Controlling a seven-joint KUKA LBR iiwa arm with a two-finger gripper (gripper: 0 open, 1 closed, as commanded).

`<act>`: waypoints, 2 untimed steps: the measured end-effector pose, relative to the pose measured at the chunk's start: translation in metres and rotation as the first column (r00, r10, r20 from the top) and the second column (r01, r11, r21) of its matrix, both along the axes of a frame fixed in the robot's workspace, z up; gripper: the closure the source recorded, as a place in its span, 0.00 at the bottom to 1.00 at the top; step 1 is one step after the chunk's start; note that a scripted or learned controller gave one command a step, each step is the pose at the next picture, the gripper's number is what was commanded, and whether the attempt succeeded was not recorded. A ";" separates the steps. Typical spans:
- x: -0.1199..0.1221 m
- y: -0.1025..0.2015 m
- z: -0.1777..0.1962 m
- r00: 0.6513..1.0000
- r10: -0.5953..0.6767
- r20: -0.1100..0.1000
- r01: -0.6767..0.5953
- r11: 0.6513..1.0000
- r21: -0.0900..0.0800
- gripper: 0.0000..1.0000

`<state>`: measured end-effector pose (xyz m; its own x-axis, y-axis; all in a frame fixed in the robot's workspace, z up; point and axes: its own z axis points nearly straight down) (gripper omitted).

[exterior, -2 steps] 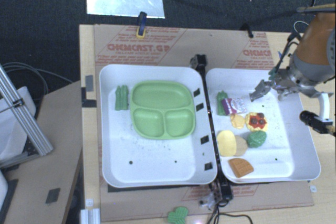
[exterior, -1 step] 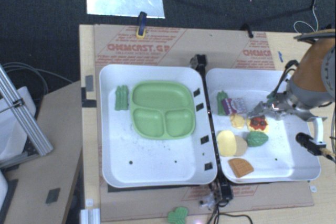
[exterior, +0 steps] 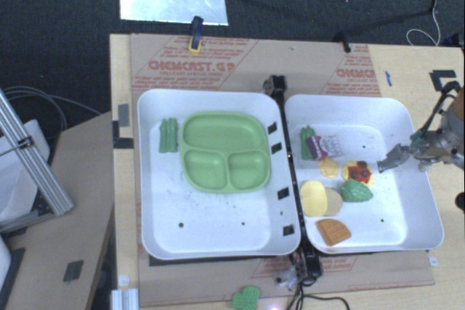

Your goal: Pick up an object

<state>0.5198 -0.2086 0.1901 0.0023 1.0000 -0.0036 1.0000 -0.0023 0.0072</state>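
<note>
With finger state impossible to tell, the gripper [exterior: 396, 157] could be misled by toys [exterior: 357, 173] crowded together.

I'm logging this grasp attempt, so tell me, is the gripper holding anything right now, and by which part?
Nothing is held. The gripper hangs over the right bin with nothing between its fingers, just right of the red-and-yellow toy.

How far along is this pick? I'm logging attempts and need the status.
Nothing looks done yet: the toy food pieces, such as the red and yellow piece and the green leafy piece, all lie in the right bin. In hand: the gripper is over that bin's right side, beside them. Left: grasping one and lifting it.
</note>
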 end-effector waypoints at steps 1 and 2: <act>0.060 0.004 -0.109 1.000 0.008 -0.001 -0.008 1.000 0.002 0.00; -0.022 0.059 -0.103 1.000 0.002 -0.003 -0.002 1.000 0.004 0.00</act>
